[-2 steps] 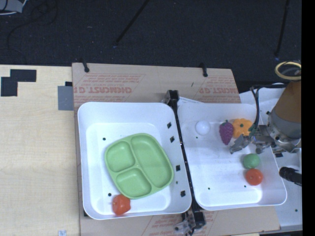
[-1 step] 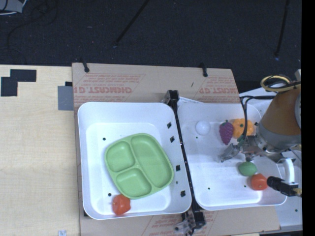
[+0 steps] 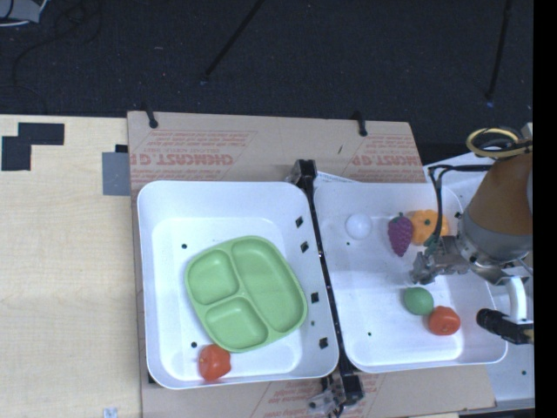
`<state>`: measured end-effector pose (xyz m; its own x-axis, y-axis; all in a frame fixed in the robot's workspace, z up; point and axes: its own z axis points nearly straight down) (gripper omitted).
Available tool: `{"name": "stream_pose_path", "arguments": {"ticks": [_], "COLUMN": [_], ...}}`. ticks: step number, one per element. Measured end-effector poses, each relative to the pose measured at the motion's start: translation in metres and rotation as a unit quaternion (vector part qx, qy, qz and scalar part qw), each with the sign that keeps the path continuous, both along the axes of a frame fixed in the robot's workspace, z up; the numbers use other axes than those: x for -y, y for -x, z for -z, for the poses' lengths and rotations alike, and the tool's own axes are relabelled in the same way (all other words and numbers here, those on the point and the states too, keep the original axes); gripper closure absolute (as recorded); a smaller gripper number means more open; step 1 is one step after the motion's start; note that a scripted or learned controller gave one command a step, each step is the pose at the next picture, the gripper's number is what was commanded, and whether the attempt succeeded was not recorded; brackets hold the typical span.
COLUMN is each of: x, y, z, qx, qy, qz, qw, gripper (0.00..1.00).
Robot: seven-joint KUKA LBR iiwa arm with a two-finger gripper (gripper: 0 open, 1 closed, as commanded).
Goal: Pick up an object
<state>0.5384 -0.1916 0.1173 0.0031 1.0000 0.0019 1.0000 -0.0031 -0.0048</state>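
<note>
The arm is at the approach step: the gripper (image 3: 424,268) hangs low inside the right bin (image 3: 383,342), and nothing can be seen between its jaws, so no object is picked up yet. Whether the jaws are released or clenched I cannot tell; they are too small and dark against the wrist to read.

Taking the gripper as the landmark, the nearest candidate is the green ball (image 3: 418,300), just below it. The red tomato (image 3: 444,320) lies a little further, below and to the right of the gripper and just beside the green ball. The purple grapes (image 3: 399,234) sit just above and to the left of the gripper, with the orange fruit (image 3: 426,225) beside them, above the gripper. The white ball (image 3: 358,226) is further left of the gripper and hard to make out against the bin floor.

The next move, as I judge it, calls for centring over one object, most likely the green ball, then lowering and closing without nudging the tomato.

Counted: two white bins; in the right bin five objects. The left bin (image 3: 165,207), well away from the gripper, holds one green divided plate (image 3: 246,293) with three compartments and one red fruit (image 3: 214,361).
</note>
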Motion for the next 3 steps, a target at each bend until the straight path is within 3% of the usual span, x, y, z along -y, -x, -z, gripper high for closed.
{"name": "stream_pose_path", "arguments": {"ticks": [3], "x": [0.016], "y": [-0.001], "z": [-0.144], "qx": [0.004], "qy": [0.0015], "qz": [-0.002], "qw": [1.0], "gripper": [1.0]}}
